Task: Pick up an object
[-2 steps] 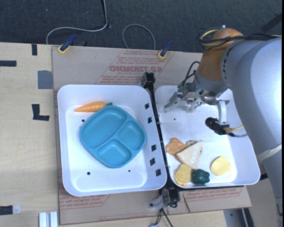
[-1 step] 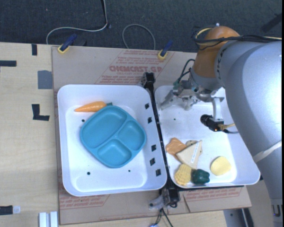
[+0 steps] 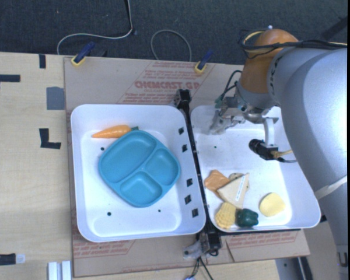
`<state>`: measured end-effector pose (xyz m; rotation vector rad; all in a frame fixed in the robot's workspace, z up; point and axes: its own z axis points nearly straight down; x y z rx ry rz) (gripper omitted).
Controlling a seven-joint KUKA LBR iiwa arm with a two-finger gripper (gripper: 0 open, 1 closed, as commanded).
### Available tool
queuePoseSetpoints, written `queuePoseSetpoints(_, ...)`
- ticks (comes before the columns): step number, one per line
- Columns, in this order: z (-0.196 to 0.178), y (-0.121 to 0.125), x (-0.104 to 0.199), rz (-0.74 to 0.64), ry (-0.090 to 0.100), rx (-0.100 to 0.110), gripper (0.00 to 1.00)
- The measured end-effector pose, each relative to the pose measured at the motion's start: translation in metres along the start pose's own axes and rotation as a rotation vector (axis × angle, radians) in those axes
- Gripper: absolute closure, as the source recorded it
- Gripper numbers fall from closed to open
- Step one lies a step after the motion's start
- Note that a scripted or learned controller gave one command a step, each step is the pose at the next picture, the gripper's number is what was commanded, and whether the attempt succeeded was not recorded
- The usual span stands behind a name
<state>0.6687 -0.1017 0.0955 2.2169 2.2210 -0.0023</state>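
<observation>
In the right shallow white bin (image 3: 291,212), a cluster of small toy foods lies at the near end: a tan bread-like slice (image 3: 214,180), a pale wedge-shaped sandwich piece (image 3: 235,188), a yellow corn-like cob (image 3: 225,214), a dark green lump (image 3: 247,217) and a pale yellow rounded block (image 3: 272,204), the first four touching or just beside one another and the block slightly apart to the right. The gripper (image 3: 220,121) is low over the far end of the same bin, well apart from the cluster; whether it is spread or closed cannot be told, and nothing is visible in it. The grey arm with its orange band (image 3: 262,60) reaches in from the right. In the left white bin (image 3: 81,156) lie a blue sectioned plastic tray (image 3: 140,168) and an orange toy carrot (image 3: 111,132) just beyond it. Both bins rest on brown cardboard (image 3: 157,83) on the wooden table (image 3: 23,174).
</observation>
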Motion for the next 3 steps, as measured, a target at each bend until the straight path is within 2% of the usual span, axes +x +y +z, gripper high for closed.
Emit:
queuePoseSetpoints(1,0.0004,-0.0001,0.0001,0.0,-0.001,0.001,0.0)
queuePoseSetpoints(2,-0.0096,-0.0001,0.0,-0.001,-0.002,0.001,1.0)
queuePoseSetpoints(3,-0.009,-0.0003,0.0,-0.001,-0.003,0.002,0.0)
